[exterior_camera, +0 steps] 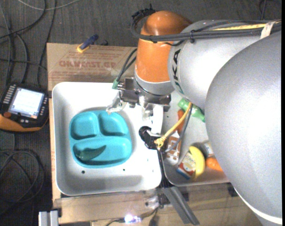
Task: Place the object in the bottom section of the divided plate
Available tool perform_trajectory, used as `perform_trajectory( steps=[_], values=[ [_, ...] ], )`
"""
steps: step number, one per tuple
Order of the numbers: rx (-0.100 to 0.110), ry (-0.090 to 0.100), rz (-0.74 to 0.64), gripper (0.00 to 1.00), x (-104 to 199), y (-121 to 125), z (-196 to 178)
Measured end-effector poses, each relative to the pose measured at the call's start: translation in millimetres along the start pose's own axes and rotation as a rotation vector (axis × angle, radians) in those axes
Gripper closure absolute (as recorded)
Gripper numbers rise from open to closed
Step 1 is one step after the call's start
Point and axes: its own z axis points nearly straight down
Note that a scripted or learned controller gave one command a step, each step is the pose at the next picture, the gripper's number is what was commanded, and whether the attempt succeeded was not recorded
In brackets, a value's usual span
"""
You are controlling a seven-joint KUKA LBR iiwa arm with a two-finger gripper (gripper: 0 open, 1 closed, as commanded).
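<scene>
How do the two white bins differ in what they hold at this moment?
The left bin holds a blue divided plate with a dark object in its bottom section; the right bin holds a jumble of colourful items. The left bin is largely in the open; the right bin is mostly covered by the arm. Both are shallow and white.

**Dark object in the plate's bottom section**

Turquoise plastic divided plate (101, 138) — rounded, three compartments, flat in the left white bin toward its left side. Two small sections at top, one wide section below. In that wide bottom section, a dark green, slim, curved object (93, 152) — lying flat, slightly left of centre; identity unclear.
</scene>
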Motion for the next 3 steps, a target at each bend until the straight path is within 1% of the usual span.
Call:
perform_trajectory(
  steps=[1, 2, 3],
  values=[
    [0.001, 0.001, 0.371, 0.00, 27.0, -21.0, 33.0],
    [0.006, -0.009, 0.370, 1.00, 26.4, -21.0, 28.0],
    [0.002, 0.000, 0.339, 1.00, 94.3, 2.1, 98.7]
  ],
)
